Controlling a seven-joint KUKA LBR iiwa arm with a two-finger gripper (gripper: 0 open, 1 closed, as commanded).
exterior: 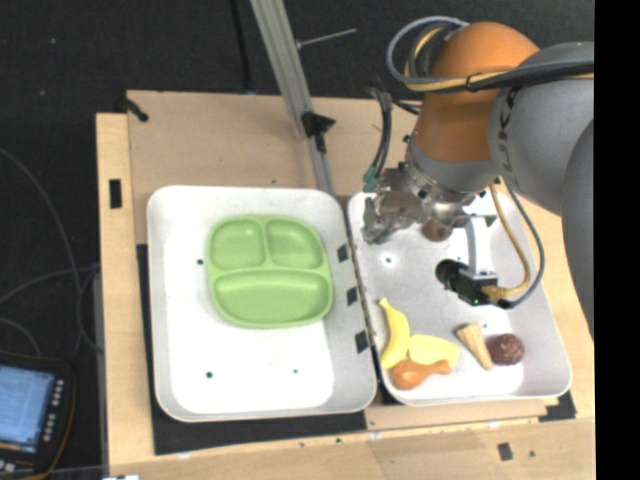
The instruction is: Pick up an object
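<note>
A green tray (270,272) lies in the left bin (180,368); the end effector (385,218) hangs over the right bin (540,368), above a banana (396,330).

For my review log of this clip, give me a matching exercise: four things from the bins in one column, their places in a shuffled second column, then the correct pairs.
Things:
1. green divided plate
2. banana
3. ice cream cone
4. gripper

Places:
A. right bin, near the front right corner
B. upper left part of the right bin
C. middle of the left bin
D. right bin, along its left wall near the front

Pairs: 1-C, 2-D, 3-A, 4-B
</note>
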